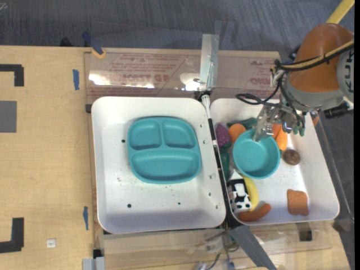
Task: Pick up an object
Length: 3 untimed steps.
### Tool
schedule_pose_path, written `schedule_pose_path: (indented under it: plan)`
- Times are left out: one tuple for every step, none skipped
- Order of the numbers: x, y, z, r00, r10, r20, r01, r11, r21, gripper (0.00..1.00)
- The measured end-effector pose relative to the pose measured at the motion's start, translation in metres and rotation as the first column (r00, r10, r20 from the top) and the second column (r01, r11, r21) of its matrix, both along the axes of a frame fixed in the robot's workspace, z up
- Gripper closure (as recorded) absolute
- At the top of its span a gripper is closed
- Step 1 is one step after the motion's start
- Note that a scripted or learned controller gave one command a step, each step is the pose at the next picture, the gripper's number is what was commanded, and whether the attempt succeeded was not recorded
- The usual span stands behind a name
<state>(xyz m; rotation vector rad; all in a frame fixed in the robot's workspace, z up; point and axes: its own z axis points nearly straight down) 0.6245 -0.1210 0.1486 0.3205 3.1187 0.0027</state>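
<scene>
Claw (263,129) over teal bowl's (256,156) far rim in right bin (322,173), grip state unclear, teal divided plate (164,149) in left bin (109,167)

Legible text: partial white-housing lettering "KU" is showing on the arm (350,75) at the 3 o'clock edge. Faint red print is running across the clear panel (147,71) at 12 o'clock, too blurred for reading.

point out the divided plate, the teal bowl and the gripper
divided plate (164,149), camera view, centre ridge between its compartments
teal bowl (256,157), camera view, inside bottom
gripper (269,129), camera view, between its fingertips over the bowl's far rim
</scene>
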Motion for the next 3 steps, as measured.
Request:
schedule_pose_path:
  plan:
    - [-0.047,-0.014,-0.047,1.000,0.020,0.011,-0.020,1.000,-0.005,1.00]
    - [-0.051,-0.013,-0.053,1.000,0.020,-0.004,-0.020,1.000,-0.002,0.00]
    - [-0.046,-0.025,-0.059,0.987,-0.159,0.003,0.159,0.987,0.001,0.00]
